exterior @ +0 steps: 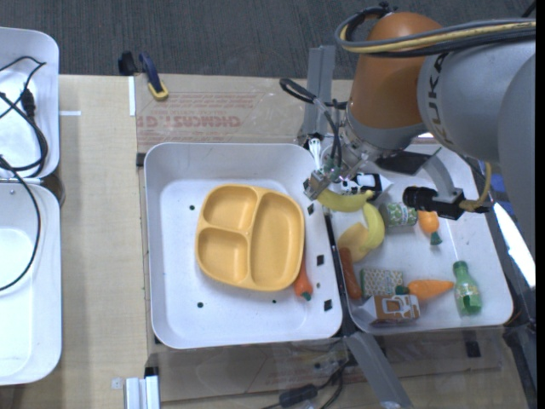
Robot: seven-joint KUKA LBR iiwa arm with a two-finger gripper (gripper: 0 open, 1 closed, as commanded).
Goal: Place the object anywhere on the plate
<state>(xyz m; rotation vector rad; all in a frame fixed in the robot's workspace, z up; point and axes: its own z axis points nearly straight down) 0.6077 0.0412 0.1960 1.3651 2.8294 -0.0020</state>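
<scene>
1. Hovering over the far left corner of the right bin [502, 309], my tool [328, 180] sits just above a yellow banana [345, 199], right by the wall shared with the left bin [162, 254].
2. I cannot tell from this slanted view what state my tool is in, or whether anything is caught in it; the wrist and its cables hide the detail.
3. I judge the banana nearest my tool to be the object in hand, though the task names none. It looks as if it lies in the right bin, touching or just beside a second banana [364, 233] nearer to the camera.
4. The yellow plate [251, 237], with its three compartments, lies in the middle of the left bin. None of its compartments bears anything.
5. A small carrot [303, 285] lies in the left bin at the plate's near right edge, beside the plate and not on it, so I do not count it as placed.
6. Other things lie in the right bin: a large carrot [428, 288], a green bottle [465, 286], a small carton [396, 307].
7. By my judgement the task is at its early part: nothing is on the plate yet. Left to do are a sure grasp, a lift over the shared wall, a carry to the left, and a release above the plate.
</scene>
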